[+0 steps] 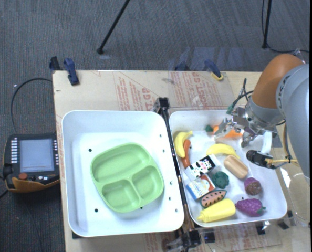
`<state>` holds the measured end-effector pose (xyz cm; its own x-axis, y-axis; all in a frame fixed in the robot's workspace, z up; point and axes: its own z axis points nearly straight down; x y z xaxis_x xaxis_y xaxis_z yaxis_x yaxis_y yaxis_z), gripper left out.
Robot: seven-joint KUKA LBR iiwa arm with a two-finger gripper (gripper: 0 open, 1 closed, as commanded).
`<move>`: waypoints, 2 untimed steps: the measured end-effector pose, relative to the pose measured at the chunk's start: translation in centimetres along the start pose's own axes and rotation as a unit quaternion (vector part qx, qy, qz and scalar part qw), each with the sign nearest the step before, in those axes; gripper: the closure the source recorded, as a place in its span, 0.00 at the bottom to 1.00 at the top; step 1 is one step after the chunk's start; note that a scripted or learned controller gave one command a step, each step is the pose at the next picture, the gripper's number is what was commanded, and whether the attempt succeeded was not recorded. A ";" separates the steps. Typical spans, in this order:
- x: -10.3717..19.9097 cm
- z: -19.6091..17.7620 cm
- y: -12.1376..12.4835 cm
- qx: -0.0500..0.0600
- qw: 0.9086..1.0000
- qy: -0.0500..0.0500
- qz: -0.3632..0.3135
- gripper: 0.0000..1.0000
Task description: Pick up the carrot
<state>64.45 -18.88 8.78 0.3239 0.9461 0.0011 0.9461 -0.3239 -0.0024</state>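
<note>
The carrot [228, 134] is a small orange piece with a green top, lying at the back of the right bin [280, 193], just behind the far end of a yellow banana [222, 149]. My gripper [237, 129] hangs right over the carrot's right end and covers part of it. The grey arm with its orange band [276, 77] comes in from the upper right.
The right bin also holds a second banana [182, 140], a red-orange stick [186, 154], a hot dog [236, 167], a cow-print carton [201, 166], broccoli [219, 179], a watermelon slice [212, 198], grapes [250, 206] and a yellow bottle [217, 211]. A green divided plate [126, 176] sits in the left bin [72, 140].
</note>
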 end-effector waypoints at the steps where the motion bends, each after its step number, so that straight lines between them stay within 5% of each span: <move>1: 0.1 -1.0 0.0 0.000 1.000 0.000 -0.003 1.00; 2: 0.8 0.2 -7.3 0.003 1.000 0.000 0.002 1.00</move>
<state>57.77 -15.70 8.57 0.3281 0.9446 0.0017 0.9446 -0.3281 -0.0089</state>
